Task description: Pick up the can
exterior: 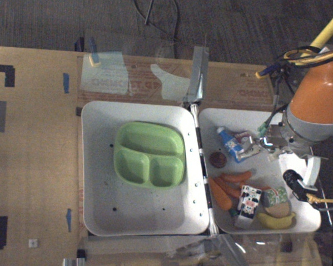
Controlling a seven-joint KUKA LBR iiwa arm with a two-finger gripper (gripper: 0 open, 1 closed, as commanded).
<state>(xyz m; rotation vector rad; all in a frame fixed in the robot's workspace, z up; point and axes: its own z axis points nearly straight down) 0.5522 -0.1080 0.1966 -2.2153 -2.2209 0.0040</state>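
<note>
A short can (276,200) with a green label and a tan top stands near the front right of the right bin (312,223), just behind a banana (275,220). My gripper (259,142) hangs lower over the back middle of that bin, right beside the end of a blue and white package (231,144). It is well behind the can and to the can's left. Nothing shows as held.
Also in the right bin are a small dark brown disc (218,159), orange carrots (228,186) and a black and white carton (248,201). In the left bin (96,198) lies a green divided plate (150,154). A metal divider (200,170) separates the bins.
</note>
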